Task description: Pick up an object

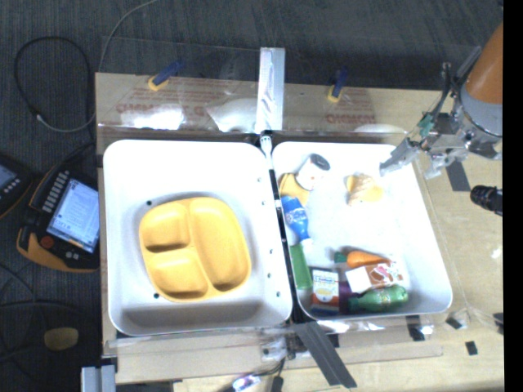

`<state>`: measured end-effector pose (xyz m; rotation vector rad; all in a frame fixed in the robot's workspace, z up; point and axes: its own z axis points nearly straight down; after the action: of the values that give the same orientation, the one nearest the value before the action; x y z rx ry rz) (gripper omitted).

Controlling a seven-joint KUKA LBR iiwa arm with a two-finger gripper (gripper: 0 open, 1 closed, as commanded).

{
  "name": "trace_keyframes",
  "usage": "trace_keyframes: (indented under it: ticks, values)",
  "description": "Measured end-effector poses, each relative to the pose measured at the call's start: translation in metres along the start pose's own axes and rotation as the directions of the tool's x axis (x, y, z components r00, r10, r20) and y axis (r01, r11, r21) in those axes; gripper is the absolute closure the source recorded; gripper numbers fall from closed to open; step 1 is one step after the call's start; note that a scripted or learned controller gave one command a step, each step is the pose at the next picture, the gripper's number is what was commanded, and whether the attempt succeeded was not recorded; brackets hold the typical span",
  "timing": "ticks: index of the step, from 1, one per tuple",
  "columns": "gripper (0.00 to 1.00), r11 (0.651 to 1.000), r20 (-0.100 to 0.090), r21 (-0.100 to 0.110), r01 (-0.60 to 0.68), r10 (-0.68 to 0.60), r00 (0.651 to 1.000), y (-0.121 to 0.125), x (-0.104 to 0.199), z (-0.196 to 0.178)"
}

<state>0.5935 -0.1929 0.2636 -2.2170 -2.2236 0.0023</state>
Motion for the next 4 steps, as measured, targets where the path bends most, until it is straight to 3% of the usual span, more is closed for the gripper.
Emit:
trace_keyframes:
  ticks: [1, 2, 3, 4]
  values:
    - [0.00, 0.996, 0.002, 0.000, 0.094, -0.094, 0.996, 0.034, 0.020, 0.049]
    - [0.00, 0.961, 0.003, 0.001, 0.275, -0.275, 0.961, 0.048, -0.012, 0.142]
    - [0.00, 0.930, 0.006, 0.000, 0.367, -0.367, 0.930, 0.076, 0.014, 0.174]
    - [1.00, 0.930, 0.014, -0.009, 0.368, -0.368, 0.930, 0.079, 0.014, 0.162]
